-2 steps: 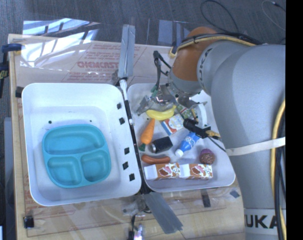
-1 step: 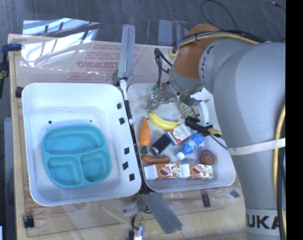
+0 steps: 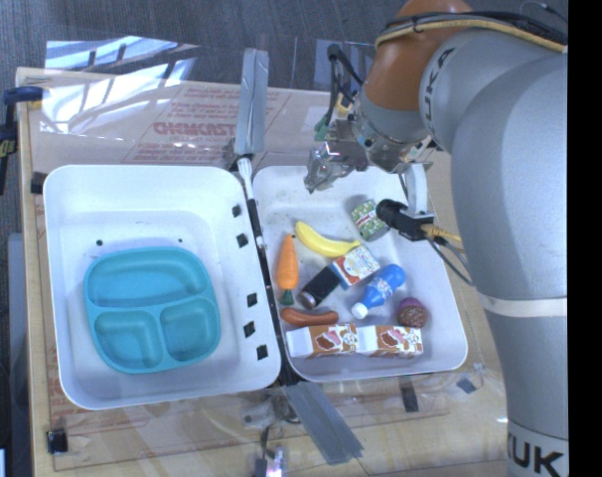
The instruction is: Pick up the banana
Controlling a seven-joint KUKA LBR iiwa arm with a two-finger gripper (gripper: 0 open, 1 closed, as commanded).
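The yellow banana lies in the right bin, near its middle, curving from upper left to lower right. Its right end touches a small red-and-white carton. My gripper hangs over the far part of the same bin, above and slightly behind the banana, with nothing visibly between its fingers. The grey arm with its orange band reaches in from the right.
Around the banana lie a carrot, a black bottle, a blue bottle, a green packet, a sausage, a dark round fruit and two brown cartons. The left bin holds a teal divided tray.
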